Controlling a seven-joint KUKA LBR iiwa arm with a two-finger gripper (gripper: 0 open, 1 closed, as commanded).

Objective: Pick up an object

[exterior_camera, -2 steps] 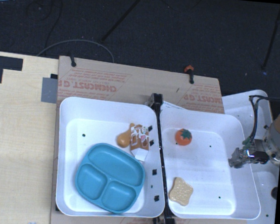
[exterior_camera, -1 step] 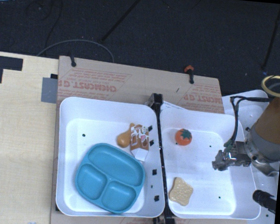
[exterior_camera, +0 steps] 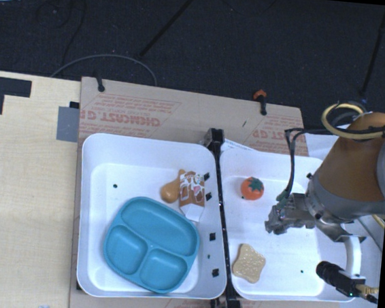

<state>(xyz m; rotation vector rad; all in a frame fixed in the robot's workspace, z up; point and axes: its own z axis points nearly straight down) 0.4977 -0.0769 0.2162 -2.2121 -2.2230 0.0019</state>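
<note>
Bins sit side by side on a cardboard-covered bench (exterior_camera: 182, 118): two shallow white plastic trays divided by a dark central rail. The left bin (exterior_camera: 96, 194) holds a smooth blue three-compartment plastic plate (exterior_camera: 150, 243) filling its lower half, with a brown gingerbread-house toy with white icing (exterior_camera: 187, 188) just above it near the divider. The right bin (exterior_camera: 305, 288) has more open floor. A small round red-orange tomato-like toy with a green top (exterior_camera: 252, 187) lies near the upper left. A flat tan toast-shaped piece (exterior_camera: 249, 263) rests near the lower left edge. Between them, bare white floor. The dark metal gripper (exterior_camera: 280, 218) hangs over the middle of the right bin, apart from both toys; nothing is visibly between its fingers, and how wide they stand cannot be told. The grey arm with an orange band (exterior_camera: 352, 160) enters from the right.
</note>
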